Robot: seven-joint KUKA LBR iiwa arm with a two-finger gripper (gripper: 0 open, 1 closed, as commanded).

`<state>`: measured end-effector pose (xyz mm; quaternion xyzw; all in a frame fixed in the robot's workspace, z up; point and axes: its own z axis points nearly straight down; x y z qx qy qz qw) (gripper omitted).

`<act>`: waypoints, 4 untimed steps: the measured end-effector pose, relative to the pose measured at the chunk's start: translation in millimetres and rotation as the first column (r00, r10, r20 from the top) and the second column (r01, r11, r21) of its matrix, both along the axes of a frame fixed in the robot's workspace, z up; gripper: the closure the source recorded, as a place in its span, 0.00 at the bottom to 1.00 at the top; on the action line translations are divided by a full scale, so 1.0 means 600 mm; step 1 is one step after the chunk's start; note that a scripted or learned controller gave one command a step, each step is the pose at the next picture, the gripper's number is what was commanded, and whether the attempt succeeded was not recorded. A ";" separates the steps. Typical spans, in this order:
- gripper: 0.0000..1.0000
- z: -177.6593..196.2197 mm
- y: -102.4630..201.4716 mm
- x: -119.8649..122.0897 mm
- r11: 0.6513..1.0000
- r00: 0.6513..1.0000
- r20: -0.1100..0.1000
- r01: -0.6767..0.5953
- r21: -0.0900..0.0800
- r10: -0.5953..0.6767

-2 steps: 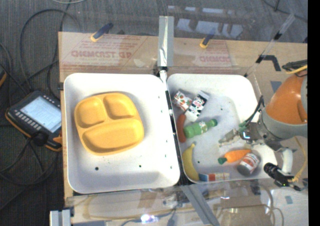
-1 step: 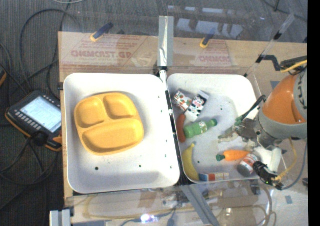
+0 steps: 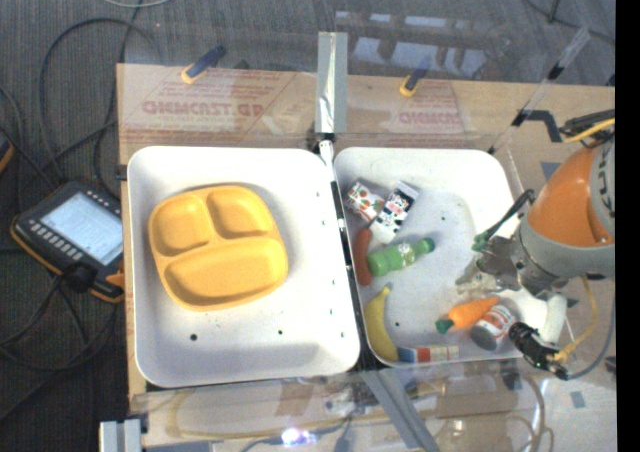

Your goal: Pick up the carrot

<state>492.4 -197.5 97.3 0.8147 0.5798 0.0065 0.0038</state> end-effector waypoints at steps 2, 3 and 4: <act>1.00 0.010 0.004 -0.001 1.000 1.000 -0.006 -0.003 0.005 0.003; 0.00 0.010 0.004 -0.001 1.000 1.000 -0.006 -0.003 0.005 0.003; 0.00 -0.004 -0.013 0.008 0.906 0.906 0.001 0.424 0.020 -0.424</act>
